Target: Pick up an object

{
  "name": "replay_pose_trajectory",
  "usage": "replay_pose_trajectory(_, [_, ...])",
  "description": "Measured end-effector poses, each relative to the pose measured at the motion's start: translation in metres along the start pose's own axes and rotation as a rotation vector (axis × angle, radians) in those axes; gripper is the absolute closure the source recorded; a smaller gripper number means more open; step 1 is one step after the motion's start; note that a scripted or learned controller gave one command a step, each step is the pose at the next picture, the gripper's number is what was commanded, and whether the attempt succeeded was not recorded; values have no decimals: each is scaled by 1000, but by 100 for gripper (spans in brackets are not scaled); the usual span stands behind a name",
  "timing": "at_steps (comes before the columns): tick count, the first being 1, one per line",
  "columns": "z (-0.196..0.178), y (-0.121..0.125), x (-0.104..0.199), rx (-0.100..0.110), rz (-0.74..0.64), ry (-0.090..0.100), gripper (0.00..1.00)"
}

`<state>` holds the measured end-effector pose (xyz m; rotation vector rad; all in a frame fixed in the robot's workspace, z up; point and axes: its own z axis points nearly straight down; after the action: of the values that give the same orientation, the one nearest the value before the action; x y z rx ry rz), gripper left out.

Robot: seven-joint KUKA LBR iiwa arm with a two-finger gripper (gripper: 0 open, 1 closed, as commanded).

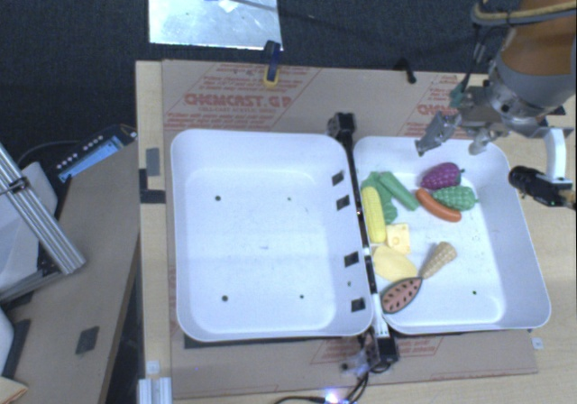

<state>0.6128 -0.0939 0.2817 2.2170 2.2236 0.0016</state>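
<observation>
Two white bins sat side by side on the worktop.
The gripper hung with jaws apart, holding nothing, over the right bin, which held about eight toy foods.

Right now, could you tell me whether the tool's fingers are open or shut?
Open. The tool hangs above the right bin's far edge with its two fingers spread apart and nothing between them.

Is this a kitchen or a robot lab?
Probably a robot lab. A grey and orange robot arm with a claw hangs over two white bins, and the food is toys, like the corn.
</observation>
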Motion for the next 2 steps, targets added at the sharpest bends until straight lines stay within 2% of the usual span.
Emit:
replay_pose_trajectory(1, [-11, 1, 0, -4, -3, 0, 100])
replay_pose_trajectory(2, [-71, -3, 110, -7, -13, 5, 100])
